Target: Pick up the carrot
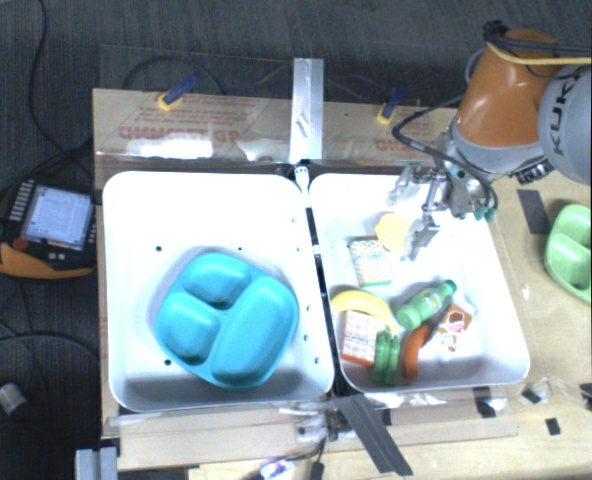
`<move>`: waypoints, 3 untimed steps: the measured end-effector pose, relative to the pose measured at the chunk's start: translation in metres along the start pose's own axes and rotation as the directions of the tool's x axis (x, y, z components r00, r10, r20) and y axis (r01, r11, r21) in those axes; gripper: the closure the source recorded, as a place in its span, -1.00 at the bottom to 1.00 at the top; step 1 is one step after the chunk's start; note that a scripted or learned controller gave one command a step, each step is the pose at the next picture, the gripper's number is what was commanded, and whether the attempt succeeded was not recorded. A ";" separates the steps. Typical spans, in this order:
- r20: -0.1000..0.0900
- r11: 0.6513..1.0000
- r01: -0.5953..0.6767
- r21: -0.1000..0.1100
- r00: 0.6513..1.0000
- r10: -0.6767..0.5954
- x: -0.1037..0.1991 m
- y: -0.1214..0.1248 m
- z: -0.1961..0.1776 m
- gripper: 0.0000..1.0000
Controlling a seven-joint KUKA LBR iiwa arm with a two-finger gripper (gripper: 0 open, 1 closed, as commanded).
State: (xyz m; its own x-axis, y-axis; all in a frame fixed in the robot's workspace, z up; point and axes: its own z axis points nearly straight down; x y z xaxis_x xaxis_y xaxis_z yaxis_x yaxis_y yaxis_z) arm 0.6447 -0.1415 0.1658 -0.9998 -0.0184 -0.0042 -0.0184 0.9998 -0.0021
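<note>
The carrot point(412, 352) is a short orange piece lying near the front of the right bin point(496, 268), between a green cucumber-like piece point(386, 358) and a small printed packet point(454, 330). My gripper point(426, 230) hangs over the back of the right bin, well behind the carrot, close to a pale yellow round piece point(392, 230). Its fingers point down and stand apart with nothing between them.
A green bottle point(423, 305), a banana point(361, 303), a red-and-white carton point(357, 337) and a checked packet point(370, 260) also crowd the right bin. The left bin point(136, 218) holds a blue divided plate point(228, 316). A green object point(572, 248) sits off the bench's right.
</note>
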 end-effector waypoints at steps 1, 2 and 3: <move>0.002 0.992 0.123 0.001 0.992 -0.123 -0.008 -0.024 0.076 -1.00; 0.001 0.968 0.249 -0.001 0.968 -0.249 -0.025 -0.022 -0.001 -1.00; 0.006 0.956 0.294 0.003 0.956 -0.294 0.025 -0.064 0.076 -1.00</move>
State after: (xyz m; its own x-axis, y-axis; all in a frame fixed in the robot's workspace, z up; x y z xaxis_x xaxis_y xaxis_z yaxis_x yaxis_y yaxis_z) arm 0.6212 -0.2056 0.0895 -0.9503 -0.3112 -0.0099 -0.3112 0.9503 -0.0062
